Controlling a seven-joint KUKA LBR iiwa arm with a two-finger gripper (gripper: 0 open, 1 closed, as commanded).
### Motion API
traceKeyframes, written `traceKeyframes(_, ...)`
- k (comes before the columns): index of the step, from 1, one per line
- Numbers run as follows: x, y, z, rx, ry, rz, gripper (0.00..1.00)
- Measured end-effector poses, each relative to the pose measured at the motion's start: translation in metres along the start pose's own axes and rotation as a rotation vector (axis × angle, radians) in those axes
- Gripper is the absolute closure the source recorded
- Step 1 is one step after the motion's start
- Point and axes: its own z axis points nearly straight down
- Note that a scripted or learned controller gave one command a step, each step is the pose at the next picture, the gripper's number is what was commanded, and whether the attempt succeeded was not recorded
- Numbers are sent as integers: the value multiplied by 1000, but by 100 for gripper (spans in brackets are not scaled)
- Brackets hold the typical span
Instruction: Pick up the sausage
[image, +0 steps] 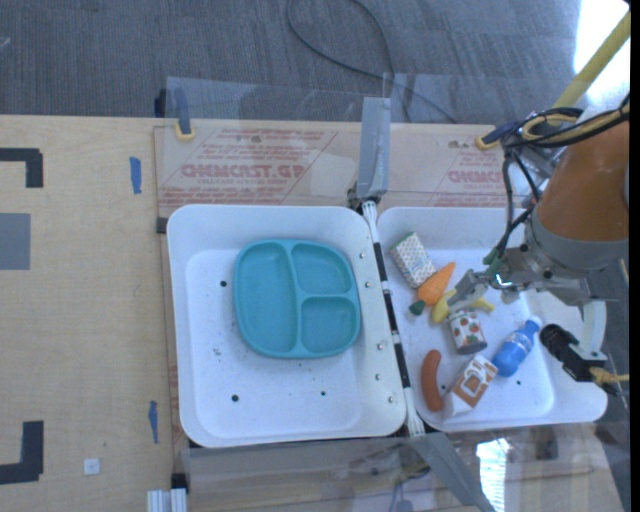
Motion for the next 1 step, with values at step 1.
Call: traceKeyframes(1,-9,51,82,-26,-5,112,0)
